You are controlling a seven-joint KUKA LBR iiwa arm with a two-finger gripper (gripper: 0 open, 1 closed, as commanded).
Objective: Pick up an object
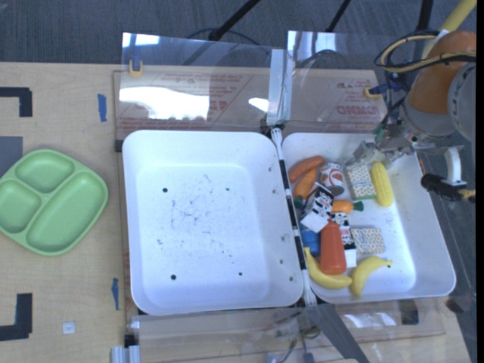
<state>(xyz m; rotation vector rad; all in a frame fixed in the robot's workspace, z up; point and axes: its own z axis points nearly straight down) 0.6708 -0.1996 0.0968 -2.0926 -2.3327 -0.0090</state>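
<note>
Camera view, looking down at a slant on a wooden bench (53,89).

Left bin (144,157): white, shallow, faint blue scribbles on the floor.

Right bin (423,271): white, shallow, edge to edge with the left bin; toys heaped along its 9 o'clock side.
- Carrot (305,168), orange, at 11 o'clock of the heap, lying aslant.
- Can (331,177), white and red, just beside the carrot at its 3 o'clock.
- Cracker (361,180), pale, speckled, near the bin's 12 o'clock.
- Corn (382,184), yellow, touching the cracker's 3 o'clock edge.
- Bottle (332,248), orange-red, at the heap's 6 o'clock, cap toward 12.
- Second cracker (368,240), at 3 o'clock of the bottle.
- Banana (367,269), yellow, at 5 o'clock of the bottle; second yellow curved piece (327,277) under the bottle's base.
- Small black-and-white and blue pieces mid-heap, too jumbled to name.

Gripper (376,149): at the right bin's 12 o'clock rim, just above the cracker and corn; jaw state cannot be told, nothing visibly held.

Arm (442,82): grey with orange band, at 1 o'clock of the right bin.

Green plate (51,200): three compartments, at 9 o'clock of the left bin, well apart.

Clear panels (204,74): upright along both bins' 12 o'clock edges.
</note>
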